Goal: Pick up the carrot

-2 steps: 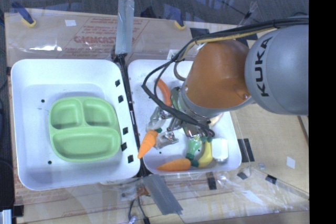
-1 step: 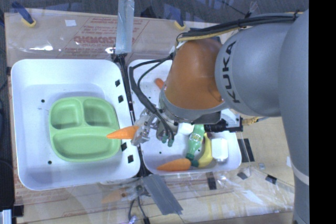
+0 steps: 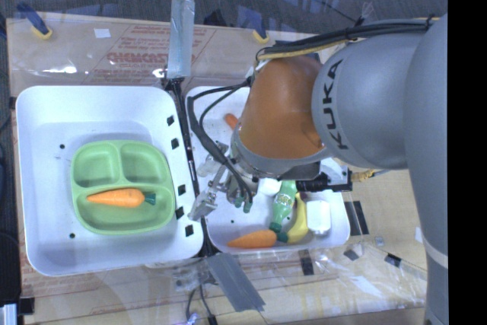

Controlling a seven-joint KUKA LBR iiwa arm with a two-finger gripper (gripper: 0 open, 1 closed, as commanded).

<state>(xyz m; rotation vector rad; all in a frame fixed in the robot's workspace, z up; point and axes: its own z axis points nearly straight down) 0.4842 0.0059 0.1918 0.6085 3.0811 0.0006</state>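
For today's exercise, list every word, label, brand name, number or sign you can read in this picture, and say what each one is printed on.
"KUKA": dark letters running up the grey arm, beside its orange band.
Red print on the sheet behind the left bin: too blurred to read.
Green bottle in the right bin: its label is too small to read.

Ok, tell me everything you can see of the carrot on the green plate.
The carrot is orange, smooth and plastic-looking, with a small dark green stub at its right end. It lies flat, lengthwise left to right, pointed tip to the left, in the long lower compartment of the green plate. The plate sits in the left bin. Only the plate touches it.
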